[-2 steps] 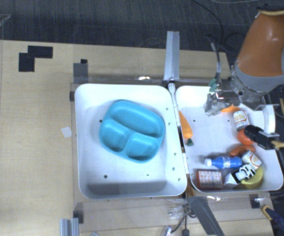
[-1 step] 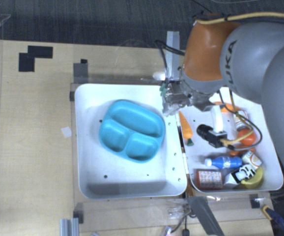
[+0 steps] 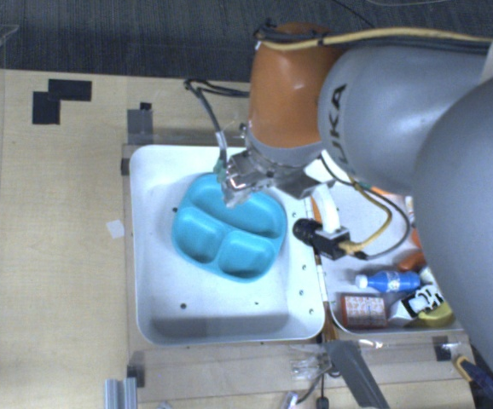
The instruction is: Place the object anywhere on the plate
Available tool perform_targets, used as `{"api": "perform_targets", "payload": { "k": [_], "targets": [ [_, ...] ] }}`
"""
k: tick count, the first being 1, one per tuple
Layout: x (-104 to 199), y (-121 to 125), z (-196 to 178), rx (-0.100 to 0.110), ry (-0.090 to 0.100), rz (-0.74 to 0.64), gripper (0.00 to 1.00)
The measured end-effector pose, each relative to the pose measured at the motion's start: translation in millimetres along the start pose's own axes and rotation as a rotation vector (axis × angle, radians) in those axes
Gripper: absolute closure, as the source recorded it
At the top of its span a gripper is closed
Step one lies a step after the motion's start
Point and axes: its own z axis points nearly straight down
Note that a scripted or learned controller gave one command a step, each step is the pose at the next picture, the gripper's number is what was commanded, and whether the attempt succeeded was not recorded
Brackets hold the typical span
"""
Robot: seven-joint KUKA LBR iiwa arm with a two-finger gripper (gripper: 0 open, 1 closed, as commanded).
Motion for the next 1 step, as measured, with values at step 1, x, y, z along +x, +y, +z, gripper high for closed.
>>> {"api": "perform_targets", "payload": {
  "k": [1],
  "targets": [
    [-44.2,45.8,54.9,-0.001,0.0,-0.142,1.0]
  ]
}}
